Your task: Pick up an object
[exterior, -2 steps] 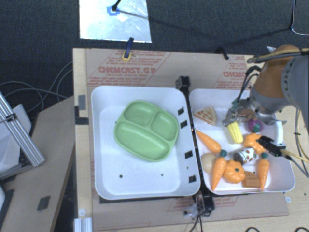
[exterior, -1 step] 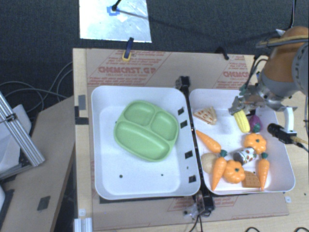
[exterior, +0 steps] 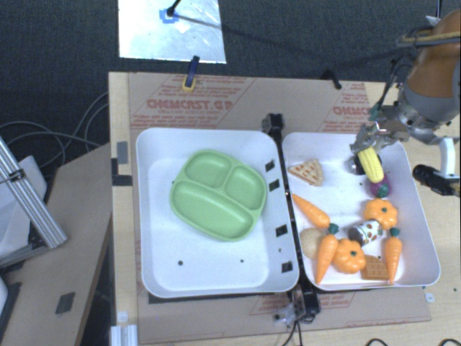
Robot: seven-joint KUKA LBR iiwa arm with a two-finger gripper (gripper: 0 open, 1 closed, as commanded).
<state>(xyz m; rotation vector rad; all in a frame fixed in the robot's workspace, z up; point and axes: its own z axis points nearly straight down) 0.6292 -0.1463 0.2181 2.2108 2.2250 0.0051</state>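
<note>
My gripper (exterior: 369, 147) hangs over the back of the right bin (exterior: 338, 187), reaching in from the upper right. It is shut on the top end of a yellow corn cob (exterior: 372, 165), which dangles from the fingers with a dark shadow on the bin floor just to its left. A purple toy (exterior: 379, 189) lies right below the corn.
The right bin also holds a waffle wedge (exterior: 307, 171), three carrots (exterior: 311, 211), two orange pumpkins (exterior: 380, 212), a potato (exterior: 310, 242), a cracker (exterior: 374, 268) and a small white piece (exterior: 367, 231). A green divided plate (exterior: 218, 193) lies in the left bin (exterior: 166, 258).
</note>
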